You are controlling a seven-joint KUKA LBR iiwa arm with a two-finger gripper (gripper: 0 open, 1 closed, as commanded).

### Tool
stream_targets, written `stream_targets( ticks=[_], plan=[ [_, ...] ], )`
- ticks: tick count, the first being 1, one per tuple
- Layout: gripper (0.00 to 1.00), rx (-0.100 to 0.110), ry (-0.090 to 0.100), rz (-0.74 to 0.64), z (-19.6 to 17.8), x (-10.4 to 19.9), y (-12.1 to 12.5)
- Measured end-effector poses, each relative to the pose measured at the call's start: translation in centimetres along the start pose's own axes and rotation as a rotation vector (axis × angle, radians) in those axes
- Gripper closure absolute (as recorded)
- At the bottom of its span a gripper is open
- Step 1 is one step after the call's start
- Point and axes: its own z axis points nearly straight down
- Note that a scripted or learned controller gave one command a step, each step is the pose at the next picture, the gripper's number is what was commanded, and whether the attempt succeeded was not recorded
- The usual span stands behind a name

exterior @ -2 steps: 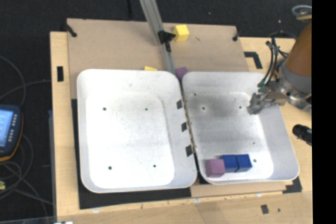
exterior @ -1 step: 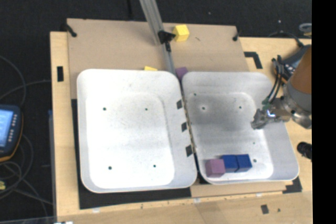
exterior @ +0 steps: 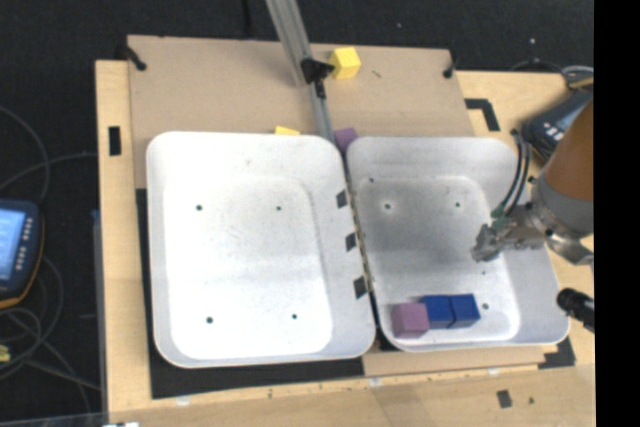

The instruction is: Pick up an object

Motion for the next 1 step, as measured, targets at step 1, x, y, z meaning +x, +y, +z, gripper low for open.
stream_targets(
  ticks=[1],
  plan=[
    [0.0,-0.003,0.0,0.005,-0.11,0.02,0.1]
  ],
)
